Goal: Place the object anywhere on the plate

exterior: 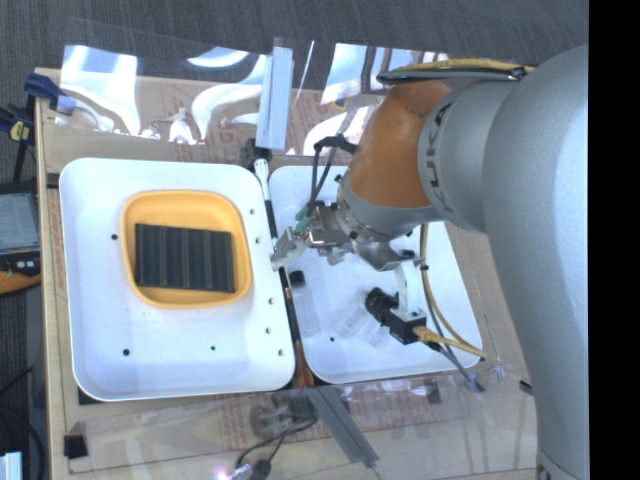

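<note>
You see the arm (470,168) covering much of the right bin (350,358), and its end effector (300,240) sits near that bin's left wall; you cannot tell its state. Part of the lettering "KUKA" reads on the grey housing. There are two white bins on the table (180,428). The left bin (170,368) holds one yellow plate (185,211) with a dark ribbed object (185,258) lying on it.

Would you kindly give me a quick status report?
Tool over right bin, near divider. Yellow plate in left bin, black ridged block on it.
</note>
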Controlling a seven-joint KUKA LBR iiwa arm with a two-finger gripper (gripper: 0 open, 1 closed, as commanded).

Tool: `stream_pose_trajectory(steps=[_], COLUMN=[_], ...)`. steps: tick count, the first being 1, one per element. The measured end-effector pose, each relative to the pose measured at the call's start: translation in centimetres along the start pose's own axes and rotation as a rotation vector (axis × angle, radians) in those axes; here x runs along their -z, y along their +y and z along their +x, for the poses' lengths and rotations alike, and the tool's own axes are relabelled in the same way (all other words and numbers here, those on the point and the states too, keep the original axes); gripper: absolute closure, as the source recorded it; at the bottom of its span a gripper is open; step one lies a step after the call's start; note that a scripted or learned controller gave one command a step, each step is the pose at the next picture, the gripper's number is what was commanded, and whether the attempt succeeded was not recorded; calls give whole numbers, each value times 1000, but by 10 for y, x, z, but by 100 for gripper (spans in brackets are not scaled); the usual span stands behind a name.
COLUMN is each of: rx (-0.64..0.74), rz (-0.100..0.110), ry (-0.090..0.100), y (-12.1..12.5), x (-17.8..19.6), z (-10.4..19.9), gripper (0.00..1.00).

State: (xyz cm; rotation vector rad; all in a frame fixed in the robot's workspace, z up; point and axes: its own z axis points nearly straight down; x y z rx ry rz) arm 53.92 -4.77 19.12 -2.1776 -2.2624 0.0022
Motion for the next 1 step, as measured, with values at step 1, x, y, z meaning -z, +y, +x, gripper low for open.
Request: stream_pose_trajectory(steps=[1], rx=[-81], rz=[3], ry=[1], y=[29], x=[0], z=[99], gripper=[0])
